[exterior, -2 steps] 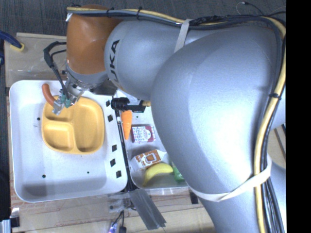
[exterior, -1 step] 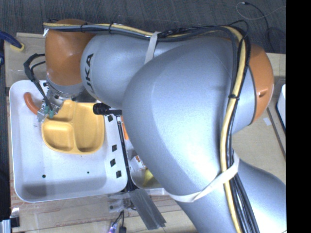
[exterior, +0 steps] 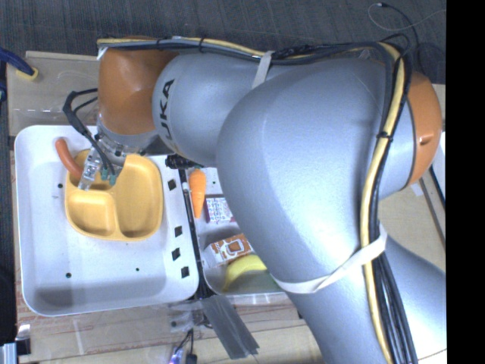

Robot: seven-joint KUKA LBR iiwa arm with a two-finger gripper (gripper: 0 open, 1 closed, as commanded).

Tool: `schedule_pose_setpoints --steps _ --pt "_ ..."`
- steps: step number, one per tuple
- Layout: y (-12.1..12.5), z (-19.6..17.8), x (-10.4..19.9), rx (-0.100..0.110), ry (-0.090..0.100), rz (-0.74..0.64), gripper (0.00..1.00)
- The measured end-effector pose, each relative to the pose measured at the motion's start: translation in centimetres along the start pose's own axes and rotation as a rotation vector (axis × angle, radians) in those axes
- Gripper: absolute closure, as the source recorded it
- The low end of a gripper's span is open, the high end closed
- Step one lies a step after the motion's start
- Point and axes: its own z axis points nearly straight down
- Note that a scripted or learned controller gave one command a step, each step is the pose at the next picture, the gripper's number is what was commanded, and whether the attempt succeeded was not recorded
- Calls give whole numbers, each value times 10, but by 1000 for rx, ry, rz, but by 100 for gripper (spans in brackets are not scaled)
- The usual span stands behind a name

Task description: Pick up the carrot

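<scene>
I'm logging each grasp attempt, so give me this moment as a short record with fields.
carrot: right bin, near the divider, untouched
gripper: over left bin, at yellow divided tray
beside gripper: orange-red sausage-like item
also in right bin: small printed box, yellow-green fruit
task state: carrot not picked up

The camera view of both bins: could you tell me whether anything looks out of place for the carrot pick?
Yes. The gripper hovers at the yellow divided plate in the left bin, next to a sausage, while the carrot lies apart in the right bin, at its left wall.
</scene>
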Motion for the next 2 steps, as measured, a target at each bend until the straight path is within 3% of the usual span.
schedule_pose_setpoints --steps 1,2 --pt "1 -11 0 0 -2 -6 100" --pt "2 -13 -2 -2 -7 -5 0"
